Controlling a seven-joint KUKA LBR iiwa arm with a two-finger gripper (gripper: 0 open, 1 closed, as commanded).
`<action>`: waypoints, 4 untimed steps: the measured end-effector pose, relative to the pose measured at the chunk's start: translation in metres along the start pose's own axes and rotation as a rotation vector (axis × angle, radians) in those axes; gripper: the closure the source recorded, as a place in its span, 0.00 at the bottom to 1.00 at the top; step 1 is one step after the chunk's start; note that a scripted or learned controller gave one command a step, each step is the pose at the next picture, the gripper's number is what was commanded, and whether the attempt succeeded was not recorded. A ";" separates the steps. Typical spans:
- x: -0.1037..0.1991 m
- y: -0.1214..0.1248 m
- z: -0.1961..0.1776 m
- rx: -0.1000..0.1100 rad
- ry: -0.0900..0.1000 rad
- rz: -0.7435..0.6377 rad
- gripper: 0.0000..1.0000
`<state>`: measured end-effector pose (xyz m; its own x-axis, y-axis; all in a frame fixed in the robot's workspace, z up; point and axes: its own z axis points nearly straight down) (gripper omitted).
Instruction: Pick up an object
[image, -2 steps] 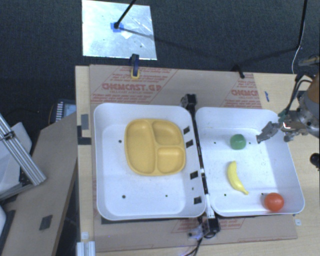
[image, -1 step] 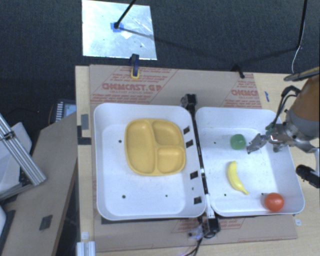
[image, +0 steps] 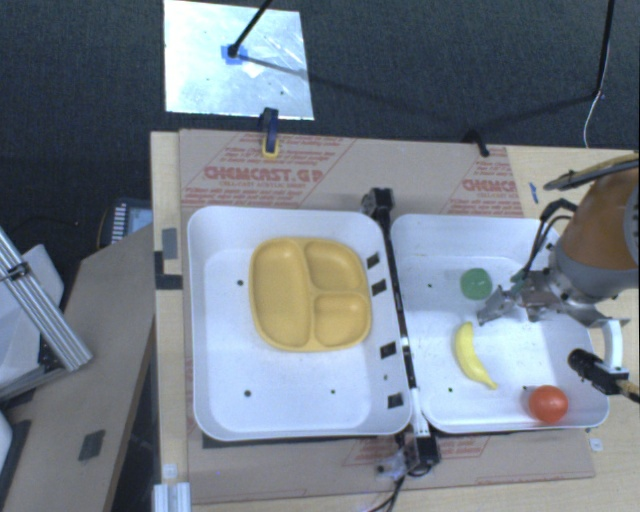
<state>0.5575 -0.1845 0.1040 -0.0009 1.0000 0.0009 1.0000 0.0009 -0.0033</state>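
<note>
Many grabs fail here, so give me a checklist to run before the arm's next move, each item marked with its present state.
1. Objects within the right bin: green ball, banana, tomato all inside. Ok.
2. Ball clear of neighbours: apart from banana. Ok.
3. End effector over a target: beside the ball, not above it. Not ok.
4. Nothing gripped yet: cannot tell.
5. Tomato access: near the bin's corner wall. Not ok.
6. Left bin tray out of the path. Ok.

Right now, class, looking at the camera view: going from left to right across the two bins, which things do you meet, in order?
yellow divided plate → banana → red ball. The green ball sits above the banana at about the same place across, so I leave it out of the order.
</note>
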 end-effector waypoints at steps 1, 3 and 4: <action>0.000 0.001 0.020 -0.003 -0.001 0.000 0.00; -0.007 0.007 -0.038 -0.008 -0.003 -0.002 1.00; -0.010 0.009 -0.102 -0.011 -0.004 -0.003 1.00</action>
<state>0.5664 -0.1945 0.2061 -0.0039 1.0000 -0.0028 1.0000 0.0039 0.0076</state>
